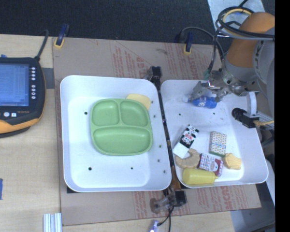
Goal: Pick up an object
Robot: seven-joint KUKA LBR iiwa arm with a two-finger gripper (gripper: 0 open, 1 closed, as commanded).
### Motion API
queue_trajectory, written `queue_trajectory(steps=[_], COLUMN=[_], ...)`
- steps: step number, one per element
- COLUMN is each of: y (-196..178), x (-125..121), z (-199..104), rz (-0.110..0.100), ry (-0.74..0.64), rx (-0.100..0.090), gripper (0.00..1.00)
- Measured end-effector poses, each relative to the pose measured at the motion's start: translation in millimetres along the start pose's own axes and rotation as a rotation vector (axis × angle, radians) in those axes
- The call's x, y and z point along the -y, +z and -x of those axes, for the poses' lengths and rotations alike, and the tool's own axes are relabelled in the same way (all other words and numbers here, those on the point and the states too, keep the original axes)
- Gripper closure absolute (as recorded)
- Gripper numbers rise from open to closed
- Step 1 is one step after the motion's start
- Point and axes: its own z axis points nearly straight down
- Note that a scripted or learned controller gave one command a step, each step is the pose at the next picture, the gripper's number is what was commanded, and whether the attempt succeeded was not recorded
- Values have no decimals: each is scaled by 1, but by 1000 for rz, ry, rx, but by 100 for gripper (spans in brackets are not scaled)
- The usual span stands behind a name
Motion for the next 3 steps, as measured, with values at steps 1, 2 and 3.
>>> queue_trajectory(steps=[1, 2, 3], y=[6, 37, -1], x=[31, 3, -1], z=[-48, -1, 4], rz=[-2, -14, 2], ry=[-4, 2, -2], rx=[0, -2, -1], gripper=[0, 0, 0])
